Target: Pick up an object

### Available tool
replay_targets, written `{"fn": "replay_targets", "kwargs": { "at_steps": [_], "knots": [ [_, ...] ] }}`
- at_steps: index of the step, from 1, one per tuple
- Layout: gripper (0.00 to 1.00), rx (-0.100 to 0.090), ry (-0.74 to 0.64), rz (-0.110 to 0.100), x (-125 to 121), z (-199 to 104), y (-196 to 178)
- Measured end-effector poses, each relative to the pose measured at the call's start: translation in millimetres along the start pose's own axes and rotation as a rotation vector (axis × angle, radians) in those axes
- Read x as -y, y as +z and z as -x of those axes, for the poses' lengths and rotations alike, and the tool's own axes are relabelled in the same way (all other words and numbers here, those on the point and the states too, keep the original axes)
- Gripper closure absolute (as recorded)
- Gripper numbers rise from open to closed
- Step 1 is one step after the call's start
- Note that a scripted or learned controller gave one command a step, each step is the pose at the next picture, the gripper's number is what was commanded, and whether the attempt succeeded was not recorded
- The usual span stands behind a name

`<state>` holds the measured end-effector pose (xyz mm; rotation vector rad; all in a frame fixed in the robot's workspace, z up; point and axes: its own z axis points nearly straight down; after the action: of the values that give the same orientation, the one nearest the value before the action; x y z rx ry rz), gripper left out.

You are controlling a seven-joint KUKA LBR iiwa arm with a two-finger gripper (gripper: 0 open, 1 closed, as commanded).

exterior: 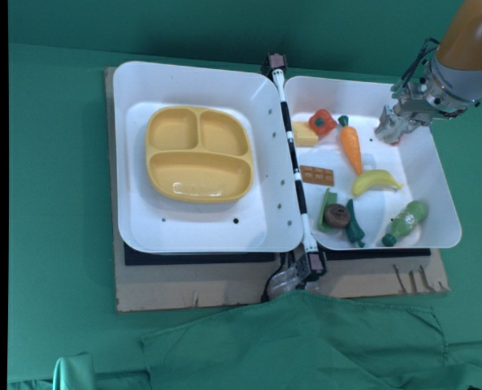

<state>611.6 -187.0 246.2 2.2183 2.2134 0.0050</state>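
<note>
Orange carrot [351, 146] lies in the right bin [440, 187], toward the frame's centre right, with the yellow banana [375, 182] just below it and a red pepper [323, 121] to its upper left. My gripper [389, 129] hangs at the bin's upper right, above bare floor, so nothing is between its fingers; whether they stand apart I cannot tell. I judge the carrot the nearest target. The yellow divided plate [198, 153] sits alone in the left bin [135, 210].

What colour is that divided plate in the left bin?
Yellow; the divided plate shows plainly in the camera view.
</note>
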Motion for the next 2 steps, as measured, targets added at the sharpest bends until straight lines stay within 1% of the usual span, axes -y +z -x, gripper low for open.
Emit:
{"fn": "replay_targets", "kwargs": {
  "at_steps": [1,2],
  "knots": [
    [1.0,0.001,-0.001,0.0,-36.9,-0.1,18.5],
    [0.0,0.001,0.001,-0.002,-35.6,0.4,17.3]
  ]
}}
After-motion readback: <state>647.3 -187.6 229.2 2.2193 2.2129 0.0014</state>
